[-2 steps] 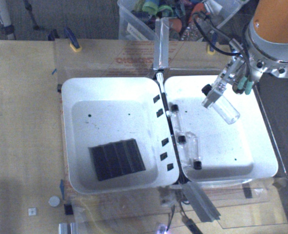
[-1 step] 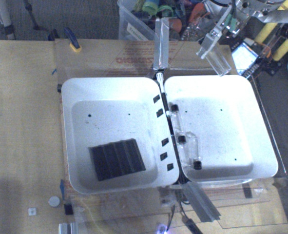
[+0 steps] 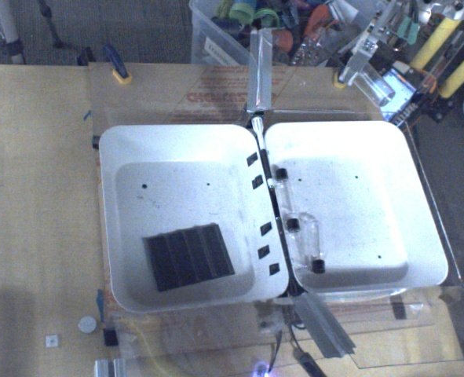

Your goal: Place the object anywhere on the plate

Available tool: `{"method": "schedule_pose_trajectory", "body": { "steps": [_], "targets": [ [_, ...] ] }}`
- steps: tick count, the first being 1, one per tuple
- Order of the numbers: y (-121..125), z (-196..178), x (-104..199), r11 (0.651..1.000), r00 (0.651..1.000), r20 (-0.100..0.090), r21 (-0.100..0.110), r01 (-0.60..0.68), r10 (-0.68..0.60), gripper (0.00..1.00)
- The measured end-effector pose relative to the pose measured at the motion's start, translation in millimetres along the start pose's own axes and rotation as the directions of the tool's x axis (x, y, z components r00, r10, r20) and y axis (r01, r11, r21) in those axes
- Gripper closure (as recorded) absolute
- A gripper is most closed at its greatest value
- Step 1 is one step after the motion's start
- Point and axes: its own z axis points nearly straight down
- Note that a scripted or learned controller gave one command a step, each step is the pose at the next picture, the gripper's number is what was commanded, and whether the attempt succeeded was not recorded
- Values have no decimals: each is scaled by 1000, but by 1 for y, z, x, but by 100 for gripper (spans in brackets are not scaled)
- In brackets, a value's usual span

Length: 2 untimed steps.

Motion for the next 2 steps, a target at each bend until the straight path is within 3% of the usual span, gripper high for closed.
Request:
{"method": "schedule_pose_trajectory", "body": {
  "steps": [1, 2],
  "targets": [
    [2, -12, 0, 1000, 1000, 9, -4, 2, -2, 100],
    [9, 94, 95, 977, 977, -7, 1, 215, -215, 100]
  ]
}}
